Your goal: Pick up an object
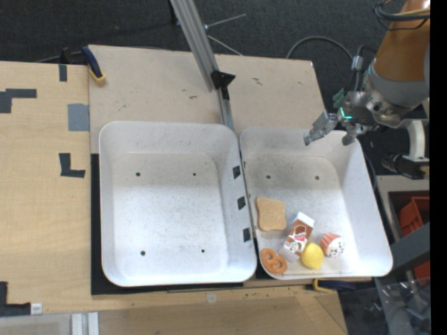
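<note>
The grey two-finger gripper (328,131) is hovering over the right-hand shallow white bin (363,187), jaws seemingly spread and holding nothing. It is sitting well beyond the tan slice of toy bread (271,213), probably staging for a descent.

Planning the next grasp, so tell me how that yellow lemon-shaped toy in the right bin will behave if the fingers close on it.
The lemon looks rounded and smooth, so it may squirt or roll from a pinch. It sits pressed among the small carton and the pretzel, so nudging it would probably shift those. It is likely light.
</note>
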Controlling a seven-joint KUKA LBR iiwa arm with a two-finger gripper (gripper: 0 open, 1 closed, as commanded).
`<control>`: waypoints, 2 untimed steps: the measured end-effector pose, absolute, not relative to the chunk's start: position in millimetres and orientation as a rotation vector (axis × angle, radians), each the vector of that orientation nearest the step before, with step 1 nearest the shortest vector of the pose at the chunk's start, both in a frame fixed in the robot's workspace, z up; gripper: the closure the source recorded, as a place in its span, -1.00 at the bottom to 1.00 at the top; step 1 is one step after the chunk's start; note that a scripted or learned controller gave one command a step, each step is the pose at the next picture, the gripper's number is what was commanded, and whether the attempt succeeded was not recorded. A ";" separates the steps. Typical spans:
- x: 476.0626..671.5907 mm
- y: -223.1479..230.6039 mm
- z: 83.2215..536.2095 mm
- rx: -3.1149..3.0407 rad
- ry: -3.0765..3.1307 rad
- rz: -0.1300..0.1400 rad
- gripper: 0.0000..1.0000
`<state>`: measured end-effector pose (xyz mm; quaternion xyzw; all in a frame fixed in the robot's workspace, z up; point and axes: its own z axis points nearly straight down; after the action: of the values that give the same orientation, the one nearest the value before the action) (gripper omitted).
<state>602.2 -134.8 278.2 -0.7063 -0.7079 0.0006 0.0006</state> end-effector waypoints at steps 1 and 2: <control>600.2 -135.5 213.5 -2.217 -2.219 0.008 -1.00; 596.9 -133.6 169.4 -2.216 -2.219 0.008 -1.00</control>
<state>596.9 -133.6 169.4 -0.7066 -0.7076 0.0024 0.0025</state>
